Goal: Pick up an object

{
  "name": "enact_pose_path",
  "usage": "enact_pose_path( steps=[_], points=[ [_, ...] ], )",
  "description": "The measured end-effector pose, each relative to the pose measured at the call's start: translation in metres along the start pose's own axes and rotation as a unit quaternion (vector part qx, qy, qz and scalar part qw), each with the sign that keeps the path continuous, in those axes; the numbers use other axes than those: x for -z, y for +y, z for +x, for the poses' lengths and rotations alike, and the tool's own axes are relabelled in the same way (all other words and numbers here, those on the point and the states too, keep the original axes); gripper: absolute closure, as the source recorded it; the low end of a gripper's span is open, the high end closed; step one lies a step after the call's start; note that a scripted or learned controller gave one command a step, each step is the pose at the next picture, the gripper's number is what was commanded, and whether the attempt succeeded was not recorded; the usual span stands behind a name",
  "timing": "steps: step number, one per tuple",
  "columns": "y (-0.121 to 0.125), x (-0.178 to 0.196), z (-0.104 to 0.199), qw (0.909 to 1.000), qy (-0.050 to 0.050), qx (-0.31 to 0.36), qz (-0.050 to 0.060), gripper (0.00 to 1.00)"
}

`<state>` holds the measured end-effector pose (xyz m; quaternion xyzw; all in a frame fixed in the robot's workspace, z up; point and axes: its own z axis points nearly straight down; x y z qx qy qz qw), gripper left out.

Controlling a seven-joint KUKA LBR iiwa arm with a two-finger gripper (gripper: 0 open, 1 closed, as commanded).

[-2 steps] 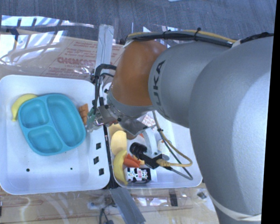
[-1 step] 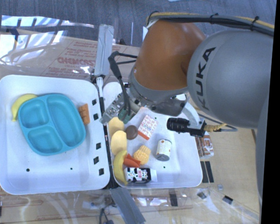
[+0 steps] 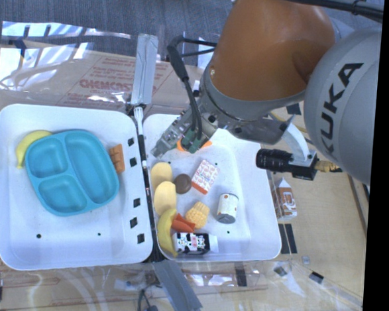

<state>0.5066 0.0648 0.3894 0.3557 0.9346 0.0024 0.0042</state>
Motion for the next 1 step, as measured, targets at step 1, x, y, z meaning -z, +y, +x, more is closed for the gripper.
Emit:
enact_pose_path(
  steps=[1],
  points=[
    [-0.0699, -0.1626, -0.0181, 0.9999, 0.006, 0.011, 0.007, 1.0]
  ],
)
